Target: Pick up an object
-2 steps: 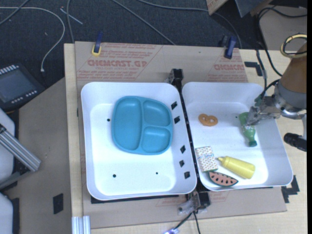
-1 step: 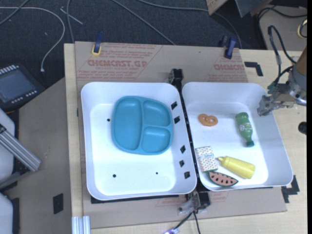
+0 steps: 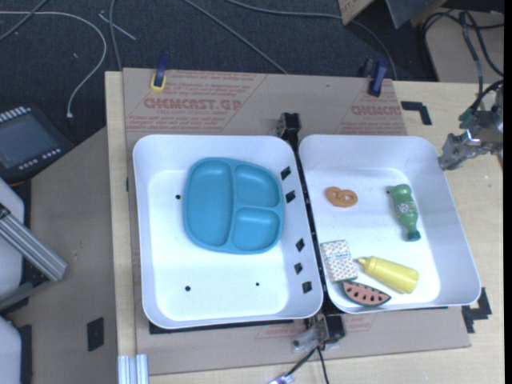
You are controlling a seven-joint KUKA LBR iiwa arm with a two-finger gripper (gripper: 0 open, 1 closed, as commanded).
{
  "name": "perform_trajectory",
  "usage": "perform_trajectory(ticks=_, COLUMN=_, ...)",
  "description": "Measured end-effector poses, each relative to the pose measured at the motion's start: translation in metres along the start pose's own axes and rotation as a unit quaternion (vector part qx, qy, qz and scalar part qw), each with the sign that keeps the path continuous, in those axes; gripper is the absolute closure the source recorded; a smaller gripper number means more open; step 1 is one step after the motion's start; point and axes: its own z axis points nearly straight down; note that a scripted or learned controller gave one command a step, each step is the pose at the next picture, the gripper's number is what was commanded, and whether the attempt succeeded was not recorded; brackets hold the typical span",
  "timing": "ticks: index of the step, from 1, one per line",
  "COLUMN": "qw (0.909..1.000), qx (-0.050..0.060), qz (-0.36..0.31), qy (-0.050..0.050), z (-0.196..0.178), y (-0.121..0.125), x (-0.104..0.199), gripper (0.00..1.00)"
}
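The right bin [image 3: 448,214] holds several small items. An orange pretzel [image 3: 341,197] lies near its middle, with a green bottle [image 3: 404,210] to the right of it. A yellow squeeze bottle [image 3: 390,273] lies toward the front, next to a patterned square packet [image 3: 338,260] and a watermelon slice [image 3: 366,294]. My gripper [image 3: 466,140] hangs at the view's right side, just outside the right bin's far right corner, well apart from every item.
A blue divided plate [image 3: 234,205] lies in the left bin [image 3: 160,278]. Black clips sit along the wall between the bins. Blue clamps [image 3: 161,78] hold cardboard at the bench's back edge, with cables on the floor beyond.
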Motion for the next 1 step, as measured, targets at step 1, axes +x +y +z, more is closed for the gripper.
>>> perform_trajectory(ticks=1, qw=1.0000, qx=0.003, qz=0.000, qy=0.001, z=-0.0169, y=0.0011, x=-0.0002, gripper=1.00)
